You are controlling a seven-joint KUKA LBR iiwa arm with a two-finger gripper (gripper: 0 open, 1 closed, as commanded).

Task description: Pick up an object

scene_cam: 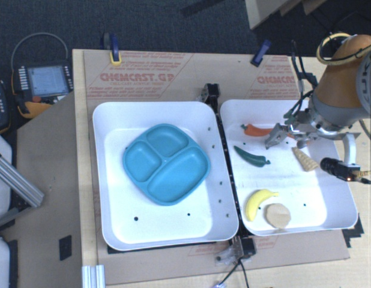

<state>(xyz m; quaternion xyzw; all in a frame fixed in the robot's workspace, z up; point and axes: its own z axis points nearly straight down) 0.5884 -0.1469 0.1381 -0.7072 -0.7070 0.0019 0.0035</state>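
Note:
The right bin (329,218) holds an orange-red chilli (256,130) at its far left, a dark green pepper (251,156) below that, a tan cone (304,158), a yellow banana (256,201) and a round beige biscuit (277,215) near the front. My gripper (286,135) hangs over the far part of this bin, just right of the chilli, with its fingers spread open and nothing between them. The cone lies just below and right of the fingers.
The left bin (113,221) bears a blue divided plate (166,163). A black clamp (211,92) sits between the bins at the back. A black cylinder (340,169) juts over the right bin's right side. A pendant screen (46,80) lies off the bench at left.

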